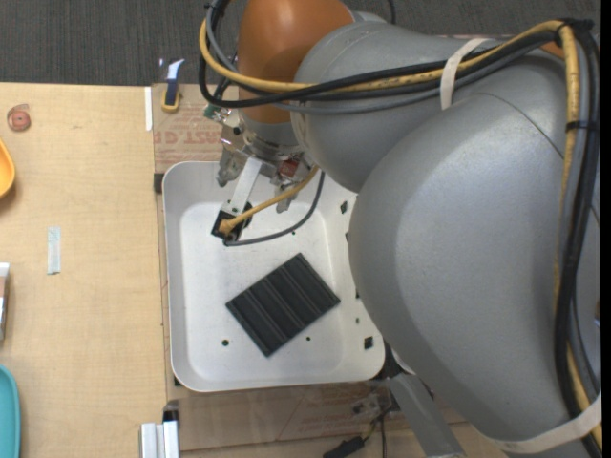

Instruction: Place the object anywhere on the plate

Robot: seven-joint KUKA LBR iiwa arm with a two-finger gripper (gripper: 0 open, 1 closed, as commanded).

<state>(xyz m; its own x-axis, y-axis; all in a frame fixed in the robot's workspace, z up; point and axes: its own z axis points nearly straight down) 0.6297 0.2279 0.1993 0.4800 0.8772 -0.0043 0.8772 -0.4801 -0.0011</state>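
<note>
One bin (191,342) mid-bench, resting on a sheet of cardboard (315,413) that pokes out past its near and far edges. In the bin, flat on the floor, a slab (284,303): set askew, toward the near side, clear of the left and near walls. Over the bin's far-left corner hangs the gripper (231,168), well behind the slab. From the right comes the arm (458,237), covering the bin's right side.

Left of the bin, a board (95,332). On it, a small strip (53,251) about midway back and a small disc (17,117) at the far left. At the near-left corner, a curved edge (6,413), possibly a plate rim; too cropped to tell. Just behind the bin's far-left corner, a clip (172,82).
</note>
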